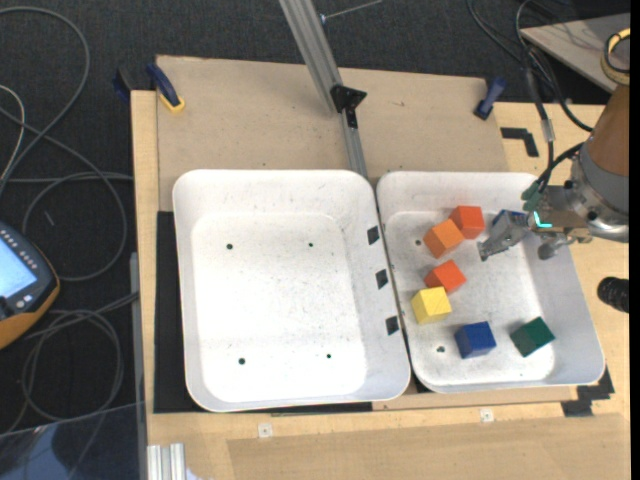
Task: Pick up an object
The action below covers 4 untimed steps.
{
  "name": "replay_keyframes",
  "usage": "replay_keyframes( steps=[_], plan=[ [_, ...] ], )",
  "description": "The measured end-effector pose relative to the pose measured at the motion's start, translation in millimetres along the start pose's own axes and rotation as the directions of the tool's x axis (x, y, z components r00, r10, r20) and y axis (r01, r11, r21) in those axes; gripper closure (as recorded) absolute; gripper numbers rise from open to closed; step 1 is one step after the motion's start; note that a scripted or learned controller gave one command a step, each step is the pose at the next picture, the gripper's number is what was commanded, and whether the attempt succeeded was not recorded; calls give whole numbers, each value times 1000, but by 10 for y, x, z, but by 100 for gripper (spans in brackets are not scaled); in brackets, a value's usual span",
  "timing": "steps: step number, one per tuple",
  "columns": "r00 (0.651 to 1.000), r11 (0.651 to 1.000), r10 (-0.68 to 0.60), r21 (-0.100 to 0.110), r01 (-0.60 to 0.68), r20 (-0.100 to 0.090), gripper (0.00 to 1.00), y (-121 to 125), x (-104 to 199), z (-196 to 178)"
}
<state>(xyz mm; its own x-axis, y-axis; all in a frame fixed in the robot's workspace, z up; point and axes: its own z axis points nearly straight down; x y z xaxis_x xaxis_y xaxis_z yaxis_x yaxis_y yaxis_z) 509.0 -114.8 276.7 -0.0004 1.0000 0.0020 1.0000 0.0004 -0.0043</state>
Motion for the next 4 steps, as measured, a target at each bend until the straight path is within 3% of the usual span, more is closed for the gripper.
replay_keyframes(
  steps=[1,3,4],
  plan=[
    [1000,1000,0,-4,0,1,0,6,-1,-14],
    [1000,1000,1,4,-1,-1,0,66,42,1094],
    [1000,1000,-1,-5,0,-4,0,151,106,1644]
  ],
)
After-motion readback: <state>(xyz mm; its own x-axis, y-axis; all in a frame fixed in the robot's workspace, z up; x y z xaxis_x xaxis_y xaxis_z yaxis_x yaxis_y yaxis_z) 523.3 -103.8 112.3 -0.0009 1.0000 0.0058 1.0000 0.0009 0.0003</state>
